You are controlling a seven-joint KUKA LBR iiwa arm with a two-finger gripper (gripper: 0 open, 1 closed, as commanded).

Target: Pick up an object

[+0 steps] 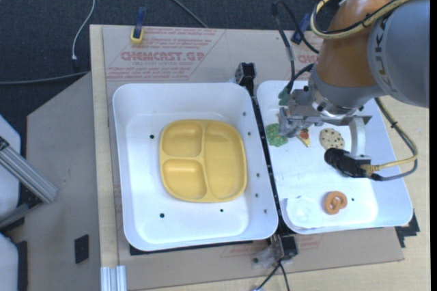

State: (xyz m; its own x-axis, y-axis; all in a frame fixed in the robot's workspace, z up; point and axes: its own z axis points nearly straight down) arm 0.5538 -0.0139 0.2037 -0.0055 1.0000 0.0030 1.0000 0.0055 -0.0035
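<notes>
Gripper (295,124), state I cannot tell, sits low over the green piece (276,135) beside the right bin's (382,211) wall; it may scrape there.

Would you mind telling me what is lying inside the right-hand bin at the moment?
The right bin holds a pretzel, a spotted cookie, a green item and a small orange piece. The gripper and arm cover its upper part, so anything there is hidden.
</notes>
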